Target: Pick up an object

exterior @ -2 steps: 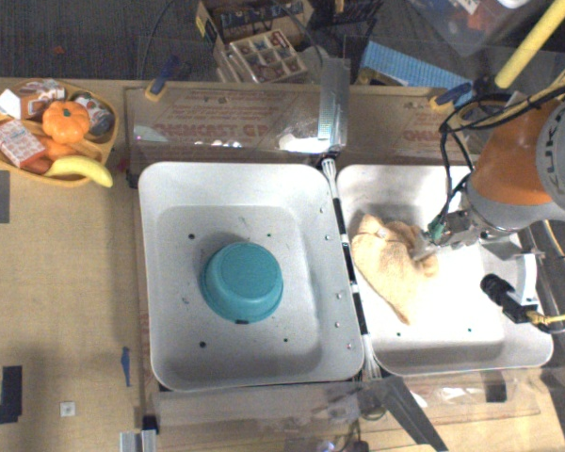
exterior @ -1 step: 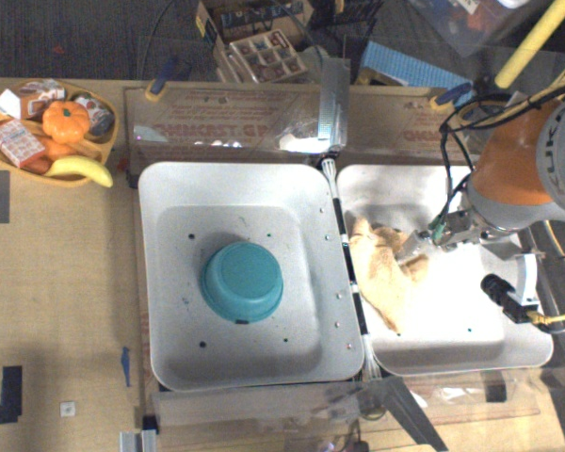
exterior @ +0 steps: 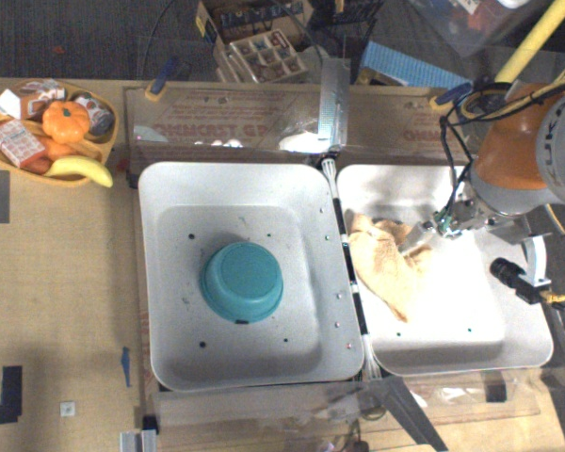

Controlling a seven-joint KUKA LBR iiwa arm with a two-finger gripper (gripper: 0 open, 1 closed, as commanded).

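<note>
low over the right bin (exterior: pixel 508 332), gripper (exterior: pixel 417 244) seemingly touching tan cloth (exterior: pixel 386 264), finger state unclear

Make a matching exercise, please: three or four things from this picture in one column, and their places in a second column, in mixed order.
Things:
1. round teal plastic bowl
2. crumpled beige cloth
3. yellow banana
4. robot's tool

Places:
A. in the small basket at the bench's far left
B. at the upper edge of the cloth, in the right white bin
C. upside down, middle of the left white bin
D. left part of the right bin

Pairs: 1-C, 2-D, 3-A, 4-B
</note>
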